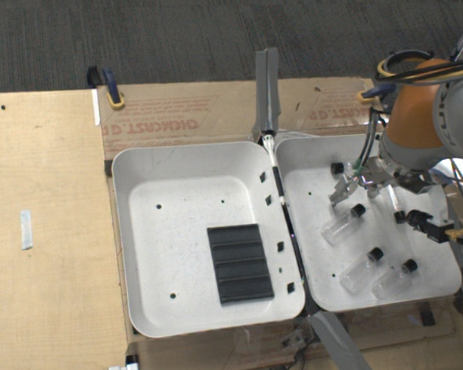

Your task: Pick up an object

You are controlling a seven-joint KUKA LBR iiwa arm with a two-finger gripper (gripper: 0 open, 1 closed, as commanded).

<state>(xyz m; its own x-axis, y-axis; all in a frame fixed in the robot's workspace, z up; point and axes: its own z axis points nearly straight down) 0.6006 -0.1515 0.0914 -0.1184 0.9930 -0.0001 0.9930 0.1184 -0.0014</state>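
Bottles: two clear ones with black caps, [356, 273] and [392, 280], lie at the near edge of the right bin [318, 293]; a third [341, 226] lies further in. Black ridged block [240, 263] sits in the left bin [145, 305]. Beyond, my hand [364, 185] hovers; its spread I cannot tell. Approach step, I judge; next, descend onto the third bottle.
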